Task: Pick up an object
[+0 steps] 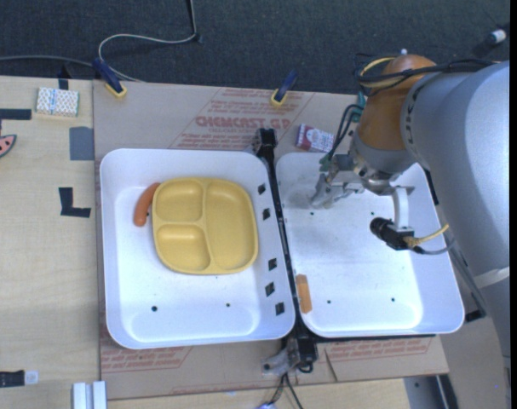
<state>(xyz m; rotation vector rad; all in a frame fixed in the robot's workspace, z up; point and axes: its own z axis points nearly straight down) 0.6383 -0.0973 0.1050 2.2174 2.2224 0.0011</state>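
My gripper point(326, 196) hangs over the back left part of the right bin point(369, 301), its fingers open and slanting down to the left with nothing between them. A small orange carrot-like piece point(303, 293) lies at that bin's front left wall, well in front of the gripper. In the left bin point(126, 288) a yellow divided plate point(205, 226) lies flat. An orange sausage point(143, 204) rests against the plate's left edge.
The black divider point(275, 228) runs between the two bins. A small printed packet point(313, 137) lies on the cardboard behind the right bin. The grey arm point(462, 160) covers that bin's right side, and a black cable plug point(393, 233) hangs from it.
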